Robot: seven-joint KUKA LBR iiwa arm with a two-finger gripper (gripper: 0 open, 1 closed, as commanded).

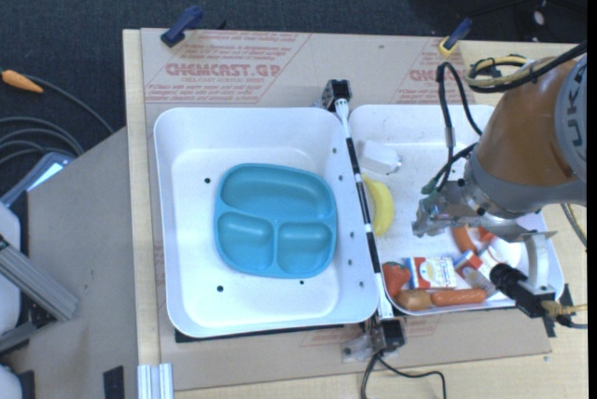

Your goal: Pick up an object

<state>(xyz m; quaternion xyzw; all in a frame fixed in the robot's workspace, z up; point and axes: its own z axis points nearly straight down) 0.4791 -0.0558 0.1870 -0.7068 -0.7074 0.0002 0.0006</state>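
My gripper [437,218] hangs low over the middle of the right bin [410,120], with the grey and orange arm reaching in from the right. A yellow banana [379,206] lies just left of it, against the bin's left wall. Behind the banana rests a white block [380,158]. An orange carrot-like piece [464,240] lies just right of the gripper, partly hidden by it. Along the near edge sit a red and white carton [431,273], a red piece [396,277] and a brown sausage [446,297]. Nothing shows between the gripper's tips.
The left bin [182,201] bears a blue divided plate [276,220] in its middle. A black rail [358,192] divides the two bins. The arm's bulk covers the right bin's right side. Blue clamps [181,25] sit at the bench's back edge.
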